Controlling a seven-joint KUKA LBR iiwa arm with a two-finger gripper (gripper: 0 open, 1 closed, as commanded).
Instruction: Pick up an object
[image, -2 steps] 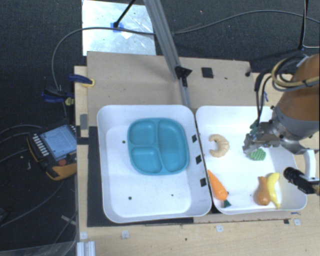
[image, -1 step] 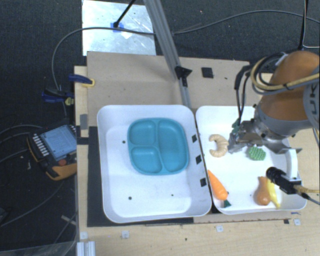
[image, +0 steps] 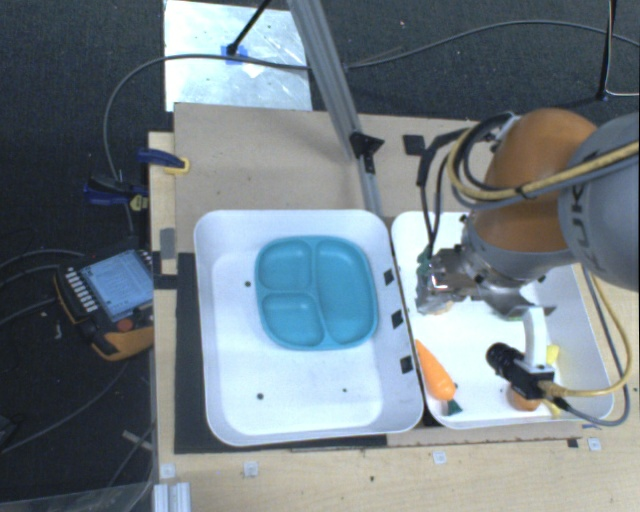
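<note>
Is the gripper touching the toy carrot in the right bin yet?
Apart. The camera view shows bare white bin floor between the gripper and the carrot, which lies lower down by the right bin's left wall.

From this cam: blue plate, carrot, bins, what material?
Blue plate: likely moulded plastic, smooth, three compartments, soft sheen. Carrot: looks like a plastic or rubber toy, uniform orange, green tip. Bins: white plastic, matte to slightly glossy, rounded rims; can't confirm any from one view.
</note>
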